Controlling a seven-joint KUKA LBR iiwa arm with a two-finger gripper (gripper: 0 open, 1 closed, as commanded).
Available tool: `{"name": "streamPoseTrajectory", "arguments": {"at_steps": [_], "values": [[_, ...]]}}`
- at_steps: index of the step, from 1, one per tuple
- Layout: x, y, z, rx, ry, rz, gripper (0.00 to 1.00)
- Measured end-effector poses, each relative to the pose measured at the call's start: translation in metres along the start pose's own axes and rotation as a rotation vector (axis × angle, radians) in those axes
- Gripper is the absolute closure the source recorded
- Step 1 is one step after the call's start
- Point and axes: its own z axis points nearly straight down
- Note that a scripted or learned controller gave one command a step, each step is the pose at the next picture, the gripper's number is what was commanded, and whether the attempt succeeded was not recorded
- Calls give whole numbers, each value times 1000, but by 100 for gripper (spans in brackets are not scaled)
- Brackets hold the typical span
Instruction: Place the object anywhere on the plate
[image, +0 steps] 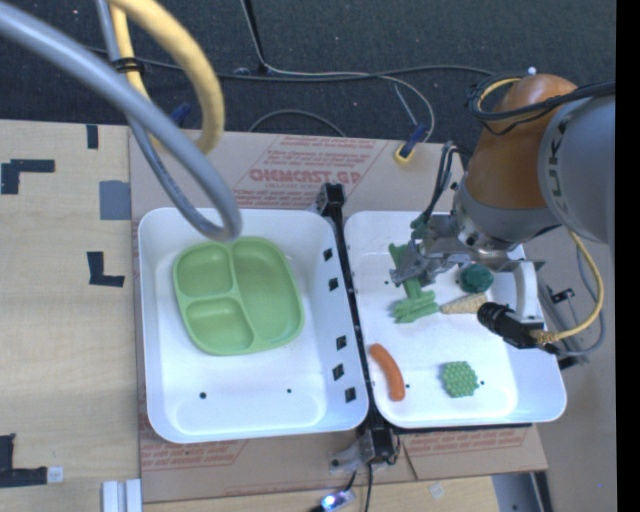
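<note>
Two bins sat side by side; the gripper (412, 268) hung over the green toy (414, 307), apparently to grasp it for the plate (238, 295), its grip state unreadable.

Even overhead light on my feed, bright w/ no hard glare. White bins (250, 415) near blown out, only soft shadows under the rims. Grey hose (120, 100) far left is blurred, out of focus. Far floor dim; fine detail grainy.

The arm (520, 150) hides the right bin's (540, 395) far corner; the gripper's (415, 268) fingertips blur against the green toy (414, 306) beneath.
</note>
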Motion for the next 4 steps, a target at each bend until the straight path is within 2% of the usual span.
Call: {"name": "streamPoseTrajectory", "arguments": {"at_steps": [1,2,4], "values": [[46,18,10,2,-1,1,100],[92,46,2,0,0,1,100],[172,88,11,1,-1,2,100]]}}
